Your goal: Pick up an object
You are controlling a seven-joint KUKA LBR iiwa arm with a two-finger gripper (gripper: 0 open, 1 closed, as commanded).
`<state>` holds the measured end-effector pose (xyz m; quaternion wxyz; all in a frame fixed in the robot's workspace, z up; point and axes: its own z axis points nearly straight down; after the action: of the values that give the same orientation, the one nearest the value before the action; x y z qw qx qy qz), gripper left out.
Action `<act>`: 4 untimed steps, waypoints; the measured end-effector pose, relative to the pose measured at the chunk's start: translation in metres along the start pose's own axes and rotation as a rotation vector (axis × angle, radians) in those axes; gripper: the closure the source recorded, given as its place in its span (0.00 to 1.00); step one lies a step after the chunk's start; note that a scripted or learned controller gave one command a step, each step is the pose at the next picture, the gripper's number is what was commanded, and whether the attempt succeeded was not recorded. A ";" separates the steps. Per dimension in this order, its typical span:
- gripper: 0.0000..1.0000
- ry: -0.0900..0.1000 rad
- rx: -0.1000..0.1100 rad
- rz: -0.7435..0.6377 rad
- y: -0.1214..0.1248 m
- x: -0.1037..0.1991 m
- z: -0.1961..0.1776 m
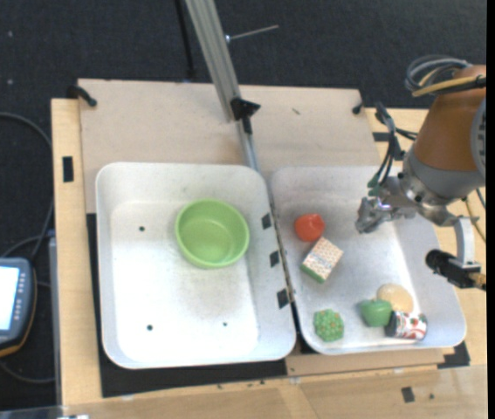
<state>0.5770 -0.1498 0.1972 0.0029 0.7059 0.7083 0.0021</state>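
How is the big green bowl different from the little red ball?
The green bowl is large, hollow and open at the top; the red ball is small, round and solid. The bowl sits in the left bin, the ball in the right bin. Both rest untouched on white bin floors.

The gripper's (367, 218) fingertips blur together (open or shut, I can't tell). Behind it, the arm (446, 142) is cut off by the edge.

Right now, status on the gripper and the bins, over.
Gripper over right bin, nothing held. Red ball nearest, patterned block beside it. Green bowl in left bin.
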 end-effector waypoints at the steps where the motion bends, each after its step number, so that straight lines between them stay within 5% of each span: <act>1: 1.00 -0.001 -0.002 0.000 -0.002 -0.002 -0.064; 2: 1.00 0.000 0.004 -0.001 -0.001 -0.003 -0.066; 4: 1.00 0.003 0.005 -0.005 0.008 0.107 -0.067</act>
<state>0.5841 -0.0425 0.2645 0.0002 0.7042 0.7100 0.0012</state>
